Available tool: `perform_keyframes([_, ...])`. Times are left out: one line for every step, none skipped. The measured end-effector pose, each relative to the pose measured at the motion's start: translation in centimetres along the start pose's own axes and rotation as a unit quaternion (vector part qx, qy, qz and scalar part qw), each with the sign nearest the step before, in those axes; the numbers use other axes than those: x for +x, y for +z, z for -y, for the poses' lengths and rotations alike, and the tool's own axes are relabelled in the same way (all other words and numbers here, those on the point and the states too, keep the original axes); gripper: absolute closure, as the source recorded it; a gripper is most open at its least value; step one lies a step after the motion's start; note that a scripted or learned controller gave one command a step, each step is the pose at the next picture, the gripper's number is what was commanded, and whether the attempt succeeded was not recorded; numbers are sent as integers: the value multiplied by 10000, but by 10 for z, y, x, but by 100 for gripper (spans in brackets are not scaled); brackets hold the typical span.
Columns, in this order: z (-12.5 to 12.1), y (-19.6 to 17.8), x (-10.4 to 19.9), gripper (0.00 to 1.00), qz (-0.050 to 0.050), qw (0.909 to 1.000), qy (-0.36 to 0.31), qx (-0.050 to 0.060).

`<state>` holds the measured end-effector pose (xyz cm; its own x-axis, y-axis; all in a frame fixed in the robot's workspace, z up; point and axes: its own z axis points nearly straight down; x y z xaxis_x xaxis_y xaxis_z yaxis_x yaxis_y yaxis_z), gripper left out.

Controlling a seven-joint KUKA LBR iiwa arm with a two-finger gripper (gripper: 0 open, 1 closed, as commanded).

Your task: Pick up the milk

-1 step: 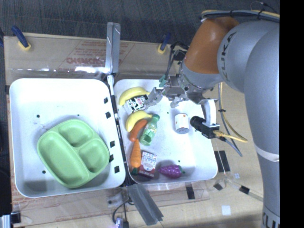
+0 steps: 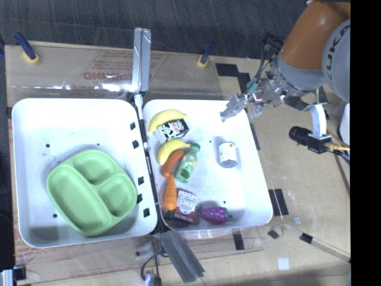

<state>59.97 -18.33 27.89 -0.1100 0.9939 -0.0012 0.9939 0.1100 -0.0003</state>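
We see the milk (image 2: 173, 126), a small black-and-white carton, in the right bin (image 2: 247, 186) near its far left corner, wedged between two bananas (image 2: 165, 119). Our gripper (image 2: 233, 110) hovers over the bin's far right edge, apparently holding nothing; we cannot tell how its jaws stand. The milk lies leftward, bare floor between

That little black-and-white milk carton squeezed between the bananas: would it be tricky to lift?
The milk carton looks small, so probably light. It lies tilted between two bananas, which may shift or block the tool. Its flat sides probably keep it from rolling.
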Motion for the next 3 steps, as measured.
perform_keyframes([-41, 104, 46, 0, -11, 9978, 665, 20])
perform_keyframes([-65, 165, 46, 0, -1, 9953, 969, -74])
perform_keyframes([-70, 171, 45, 0, -2, 9995, 301, -96])
